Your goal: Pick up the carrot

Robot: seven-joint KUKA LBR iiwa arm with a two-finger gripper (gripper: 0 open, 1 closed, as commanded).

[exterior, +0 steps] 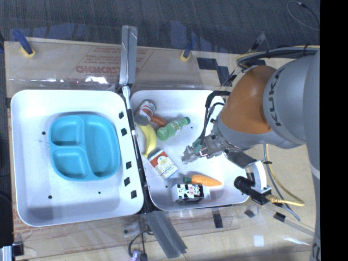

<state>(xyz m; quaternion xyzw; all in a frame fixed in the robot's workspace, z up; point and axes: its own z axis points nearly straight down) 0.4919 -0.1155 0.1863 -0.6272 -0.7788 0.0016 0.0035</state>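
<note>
- My claw (191, 153) hangs over the middle of the right bin (228, 199), reaching in from the right; I cannot tell how it is set, because my wrist covers most of it and the tip is small and blurred.
- The carrot (207, 180) lies flat on the bin floor near the front wall, just below and a little right of my claw, orange end pointing right. Nothing is gripped.
- It lies close behind a small black-and-white carton (190, 191), so I judge a descent from the back side leaves more room.
- A banana (148, 137), a green bottle (173, 128), a brown-capped bottle (148, 113) and a red-and-white packet (163, 164) crowd the bin's left half, apart from the carrot.
- The left bin (32, 162) holds a blue divided tray (85, 145).
- Both bins sit on a pale wood bench (293, 232); dark carpet (163, 10) lies beyond it, and cables trail by my arm.
</note>
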